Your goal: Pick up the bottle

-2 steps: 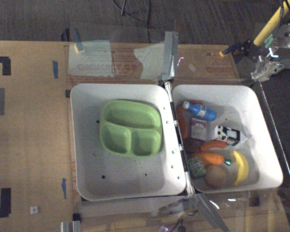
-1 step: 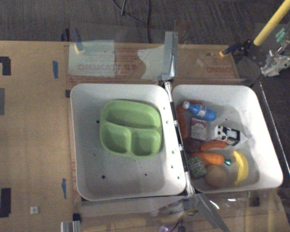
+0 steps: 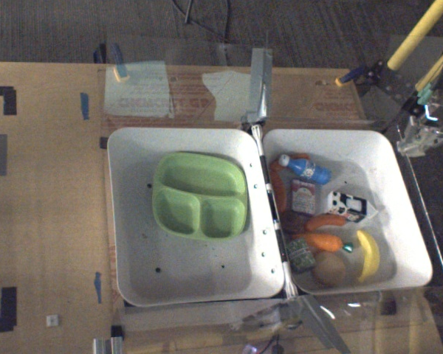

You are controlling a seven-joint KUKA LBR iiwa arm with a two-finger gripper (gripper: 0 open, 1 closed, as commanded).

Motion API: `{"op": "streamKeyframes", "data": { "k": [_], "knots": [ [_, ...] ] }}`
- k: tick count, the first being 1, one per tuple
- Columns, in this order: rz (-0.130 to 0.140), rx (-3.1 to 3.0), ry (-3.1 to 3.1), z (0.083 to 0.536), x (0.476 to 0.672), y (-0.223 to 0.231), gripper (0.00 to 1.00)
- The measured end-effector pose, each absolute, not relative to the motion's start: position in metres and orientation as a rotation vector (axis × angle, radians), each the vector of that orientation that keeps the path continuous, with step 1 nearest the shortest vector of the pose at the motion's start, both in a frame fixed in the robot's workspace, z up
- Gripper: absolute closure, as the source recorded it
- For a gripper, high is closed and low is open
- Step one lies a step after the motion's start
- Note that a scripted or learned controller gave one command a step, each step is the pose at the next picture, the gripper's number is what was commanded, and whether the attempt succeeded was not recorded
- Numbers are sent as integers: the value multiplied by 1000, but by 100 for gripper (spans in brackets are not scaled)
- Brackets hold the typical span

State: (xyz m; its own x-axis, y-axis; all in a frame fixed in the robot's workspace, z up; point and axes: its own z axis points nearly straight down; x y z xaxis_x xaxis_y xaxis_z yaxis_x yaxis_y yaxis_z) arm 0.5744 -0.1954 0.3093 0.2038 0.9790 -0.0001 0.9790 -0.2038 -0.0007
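Brown bench [image 3: 44, 220] noted: your gripper [image 3: 421, 135] sits at the far right, just outside the right bin [image 3: 390, 153] rim, and you cannot tell whether it is open or closed. The bottle [image 3: 306, 169] — blue, white-capped — lies on its side in that bin's upper left, well apart from the gripper.

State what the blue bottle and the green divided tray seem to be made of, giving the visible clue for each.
Blue bottle: probably plastic, smooth and slightly glossy, with a white cap and uniform colour. Green divided tray: likely moulded plastic, matte to satin, with rounded compartment edges and an even lime colour. Neither can be confirmed by sight alone.
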Motion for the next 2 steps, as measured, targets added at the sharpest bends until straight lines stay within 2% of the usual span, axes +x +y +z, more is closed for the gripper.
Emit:
{"op": "streamKeyframes", "data": {
  "k": [1, 2],
  "knots": [
    [-2, -2432, -1995, 322, 583, -215, 100],
    [1, -2566, -1809, 295, 513, -186, 100]
  ]
}}
